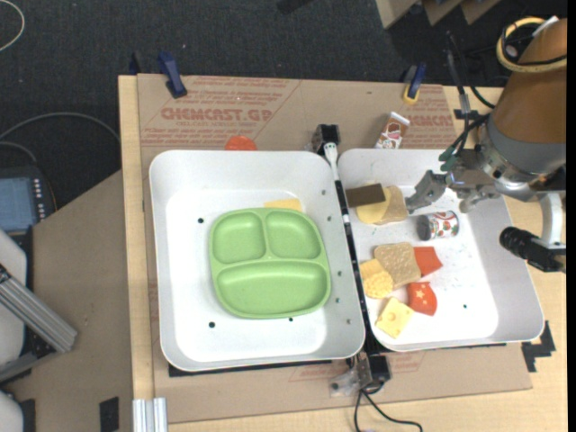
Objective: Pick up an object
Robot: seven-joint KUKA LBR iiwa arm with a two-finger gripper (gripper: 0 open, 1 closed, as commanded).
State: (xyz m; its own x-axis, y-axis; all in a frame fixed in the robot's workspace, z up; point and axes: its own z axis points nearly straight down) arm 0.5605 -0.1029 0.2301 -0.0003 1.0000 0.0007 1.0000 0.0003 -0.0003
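Note:
My gripper [445, 198] hangs over the back of the right bin [504, 318], open, nothing between its fingers. Just in front of it and below lies a small red-and-white can [438, 227] on its side. To the gripper's left sit a brown block [364, 194] and a yellow slice [385, 207], touching each other. Nearer the front lie a tan cracker [397, 261], a yellow waffle piece [376, 280], two red pieces [427, 261] [422, 297] and a cheese wedge [394, 317].
The left bin [175, 241] holds a green divided plate [268, 262] with a pale yellow piece [283, 205] behind it. A small carton [391, 131] and an orange disc [239, 143] lie on the cardboard behind the bins. A black clip [328, 139] sits between the bins.

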